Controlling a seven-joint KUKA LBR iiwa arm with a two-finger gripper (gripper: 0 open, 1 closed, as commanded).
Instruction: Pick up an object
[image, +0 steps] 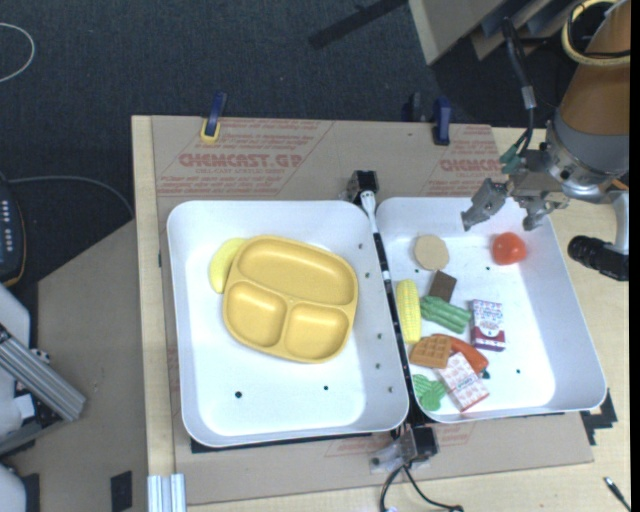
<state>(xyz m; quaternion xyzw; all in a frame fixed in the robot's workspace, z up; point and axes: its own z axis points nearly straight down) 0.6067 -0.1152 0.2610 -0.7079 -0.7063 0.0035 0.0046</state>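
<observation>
My gripper (508, 207) hangs above the far edge of the right bin (560, 330), fingers spread open with nothing between them. A red tomato (509, 248) lies just below and to the right of it. A tan round cookie (432, 251) rests to the lower left of the gripper. Further toward the front lie a brown block (441, 287), a corn cob (408, 310), a green pod (445, 314), a small red-and-white packet (488, 324), a waffle (433, 351), and another packet (464, 383).
The left bin (200, 330) bears a yellow divided plate (289, 297) with a banana (222, 264) tucked under its left edge. A black clip (364, 186) sits at the bins' joint. Blue clamps (441, 120) hold the board's far edge.
</observation>
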